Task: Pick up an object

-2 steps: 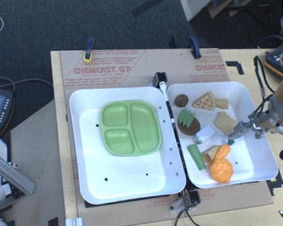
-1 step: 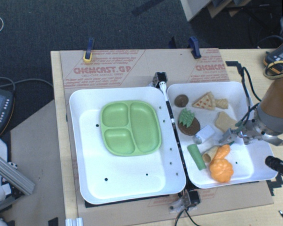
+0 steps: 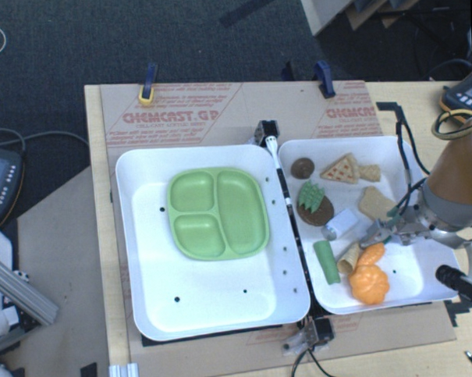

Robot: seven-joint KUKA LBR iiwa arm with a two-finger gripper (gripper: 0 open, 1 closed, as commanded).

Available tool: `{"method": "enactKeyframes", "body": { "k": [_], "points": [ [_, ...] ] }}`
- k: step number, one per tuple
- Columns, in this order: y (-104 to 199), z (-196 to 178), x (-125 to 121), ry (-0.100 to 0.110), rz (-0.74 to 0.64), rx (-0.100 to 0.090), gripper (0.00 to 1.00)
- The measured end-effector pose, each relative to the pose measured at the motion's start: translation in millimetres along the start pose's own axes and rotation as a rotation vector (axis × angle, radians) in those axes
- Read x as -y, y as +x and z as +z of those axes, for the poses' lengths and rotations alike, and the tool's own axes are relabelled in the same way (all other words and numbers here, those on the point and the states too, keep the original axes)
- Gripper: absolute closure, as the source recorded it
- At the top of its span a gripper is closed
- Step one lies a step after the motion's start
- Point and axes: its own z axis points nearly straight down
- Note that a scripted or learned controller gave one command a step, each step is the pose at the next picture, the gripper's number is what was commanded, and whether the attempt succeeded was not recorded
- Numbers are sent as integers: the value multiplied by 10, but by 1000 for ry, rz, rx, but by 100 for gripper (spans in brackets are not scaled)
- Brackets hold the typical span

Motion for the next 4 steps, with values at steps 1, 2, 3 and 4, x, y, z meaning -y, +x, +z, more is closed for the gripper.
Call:
{"method": "enactKeyframes", "body": {
  "k": [1,2,3,4],
  "points": [
    [-9,-119,-8,-5,1,3,100],
    [-74,-565,4,-11,2,6,100],
    [-63,-1050,-99,-12,-1,7,100],
    [-68,-1445,-110,-12,-1,6,100]
  ]
}}
